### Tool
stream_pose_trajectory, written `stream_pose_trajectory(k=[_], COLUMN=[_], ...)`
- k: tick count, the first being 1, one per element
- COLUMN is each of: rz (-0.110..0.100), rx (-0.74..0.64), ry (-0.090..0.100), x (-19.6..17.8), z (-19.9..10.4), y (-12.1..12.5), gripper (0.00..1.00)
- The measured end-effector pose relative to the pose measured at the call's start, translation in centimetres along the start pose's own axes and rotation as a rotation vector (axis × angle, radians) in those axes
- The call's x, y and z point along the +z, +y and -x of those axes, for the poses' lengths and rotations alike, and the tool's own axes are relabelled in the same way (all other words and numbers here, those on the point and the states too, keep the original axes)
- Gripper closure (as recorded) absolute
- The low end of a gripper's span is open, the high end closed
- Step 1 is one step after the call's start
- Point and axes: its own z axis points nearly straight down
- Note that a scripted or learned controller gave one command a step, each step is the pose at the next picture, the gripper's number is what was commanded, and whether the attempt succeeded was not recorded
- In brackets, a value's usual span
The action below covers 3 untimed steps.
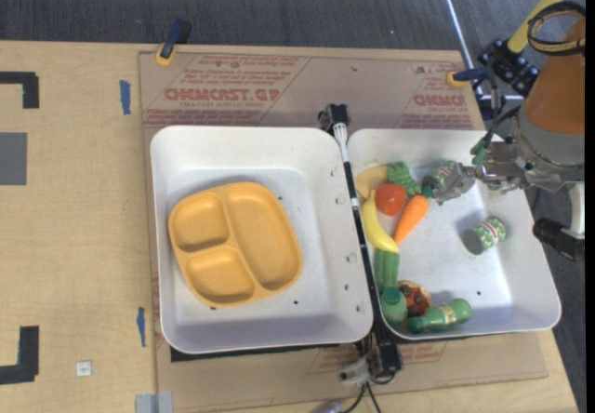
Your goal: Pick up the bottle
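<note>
The green bottle (444, 313) with a red label lies on its side near the front wall of the right bin (521, 304). My gripper (448, 181) hangs over the back part of that bin, just right of a leafy green toy (402, 175) and above the carrot (410, 217). It is well apart from the bottle, about a third of the bin's length behind it. Nothing shows in its grasp.
The right bin also holds a banana (376, 227), a tomato (390, 199), a small green and white can (486, 234) and a green item (391, 302) beside the bottle. A yellow divided plate (234, 241) sits in the left bin (186, 155).
</note>
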Motion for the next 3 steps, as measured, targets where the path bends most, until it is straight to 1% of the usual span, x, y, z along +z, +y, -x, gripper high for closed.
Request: stream_pose_trajectory(k=[1, 2, 3], rz=[0.002, 0.002, 0.024], rx=[-0.001, -0.377, -0.523], ry=[0.0, 0.0, -0.017], x=[-1.0, 7.2, 8.8], z=[0.0, 6.6, 7.3], y=[0.1, -2.2, -4.0], gripper=[1.0, 1.0, 1.0])
